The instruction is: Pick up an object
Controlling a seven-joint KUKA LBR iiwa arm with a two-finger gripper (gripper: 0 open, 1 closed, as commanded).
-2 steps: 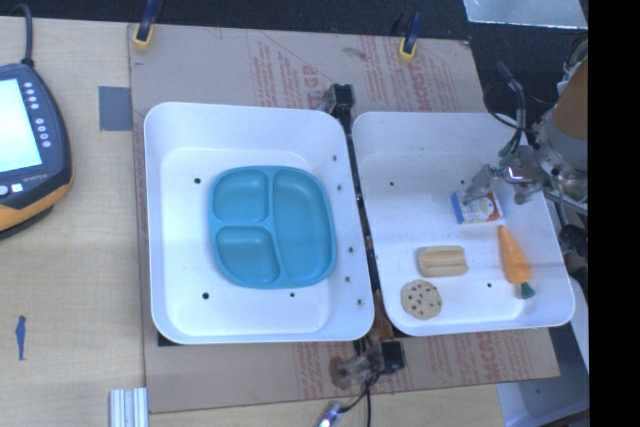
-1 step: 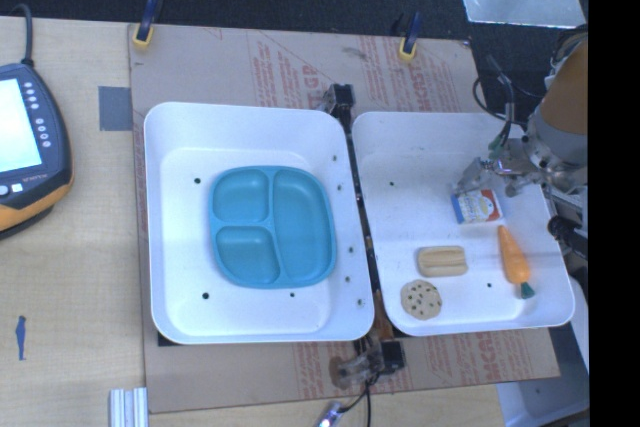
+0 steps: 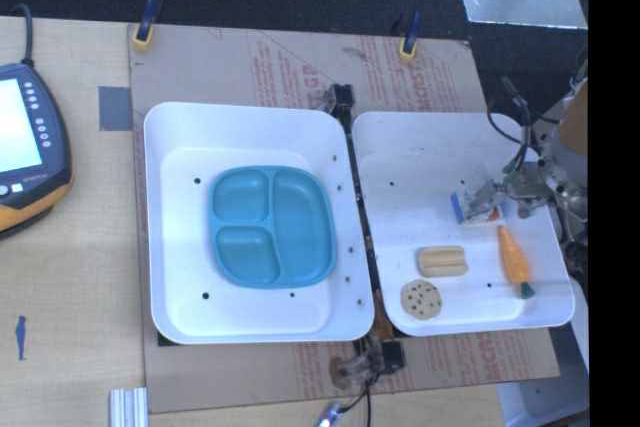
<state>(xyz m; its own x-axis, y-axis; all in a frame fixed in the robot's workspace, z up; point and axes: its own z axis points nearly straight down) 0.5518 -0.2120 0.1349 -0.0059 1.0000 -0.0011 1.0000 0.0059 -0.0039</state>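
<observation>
Bench boards [image 3: 90,245] carry two shallow white bins side by side on a sheet of brown cardboard [image 3: 300,75], which two clamps pin down at its far edge. In the left bin [image 3: 170,305] lies a blue divided plate [image 3: 272,226], flat, with three compartments, roughly in the middle of the bin floor. The right bin [image 3: 420,145] holds the smaller things: a tan bread roll [image 3: 442,261] near the front, a round chocolate-chip cookie [image 3: 421,299] just in front of it and slightly to the left, and an orange carrot [image 3: 514,260] with a green tip lying lengthwise near the bin's right side, its green end toward the front. The arm reaches in from the right, and its gripper [image 3: 487,202] is low over the right bin's floor, behind the roll and to the left of the carrot's top — close to both but touching neither. A small blue piece [image 3: 457,208] sits at the gripper's left tip; whether it is part of the tool or a loose thing I cannot tell. On the far left of the bench rests a control pendant [image 3: 25,150] with a lit screen and an orange rim.
</observation>
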